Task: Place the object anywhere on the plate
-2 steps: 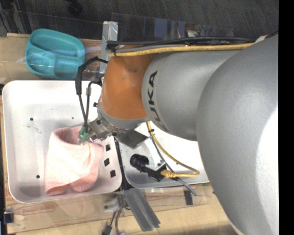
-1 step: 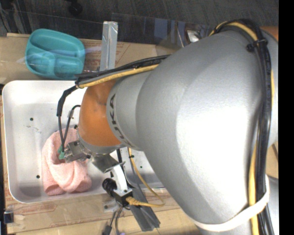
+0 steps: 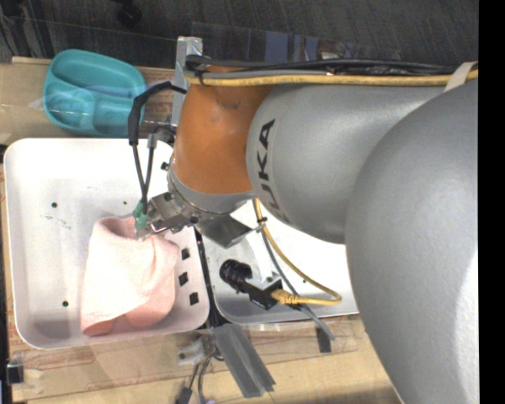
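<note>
A pink, plate-like shape [image 3: 126,280] that looks soft and folded lies in the lower part of the left white bin [image 3: 34,192]. My gripper [image 3: 151,215] hangs low over its upper right corner, under the orange wrist band. A small green thing [image 3: 140,217] shows right at the gripper's tip, touching or just above the pink edge. The arm hides how that green thing is held.
A teal plastic container [image 3: 93,91] rests on the bench beyond the left bin's far wall. The arm covers most of the right bin [image 3: 320,305]. The left bin's floor to the left of and above the pink shape is bare white.
</note>
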Tool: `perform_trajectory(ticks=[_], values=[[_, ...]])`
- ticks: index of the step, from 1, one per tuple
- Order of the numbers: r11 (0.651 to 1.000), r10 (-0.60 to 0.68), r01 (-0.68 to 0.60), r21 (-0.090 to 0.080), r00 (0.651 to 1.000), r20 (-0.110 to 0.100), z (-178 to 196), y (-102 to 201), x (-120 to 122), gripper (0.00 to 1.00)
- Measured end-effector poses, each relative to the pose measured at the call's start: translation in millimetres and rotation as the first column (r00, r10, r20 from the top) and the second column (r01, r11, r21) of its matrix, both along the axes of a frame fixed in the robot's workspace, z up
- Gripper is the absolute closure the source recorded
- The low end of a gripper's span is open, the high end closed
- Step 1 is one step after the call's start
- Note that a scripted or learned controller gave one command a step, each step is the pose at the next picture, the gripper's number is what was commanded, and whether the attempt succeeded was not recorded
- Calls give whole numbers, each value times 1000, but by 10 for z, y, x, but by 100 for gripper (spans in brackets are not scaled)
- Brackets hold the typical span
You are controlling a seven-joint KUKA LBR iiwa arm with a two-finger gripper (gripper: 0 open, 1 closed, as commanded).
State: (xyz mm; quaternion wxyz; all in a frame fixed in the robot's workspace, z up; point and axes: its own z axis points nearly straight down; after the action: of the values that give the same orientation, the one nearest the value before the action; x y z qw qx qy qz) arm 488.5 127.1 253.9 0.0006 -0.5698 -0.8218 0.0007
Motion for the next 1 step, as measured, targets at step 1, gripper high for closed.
perform_trajectory(ticks=[1], values=[[997, 71, -71, -1, 997, -4, -189, 296, 769, 100]])
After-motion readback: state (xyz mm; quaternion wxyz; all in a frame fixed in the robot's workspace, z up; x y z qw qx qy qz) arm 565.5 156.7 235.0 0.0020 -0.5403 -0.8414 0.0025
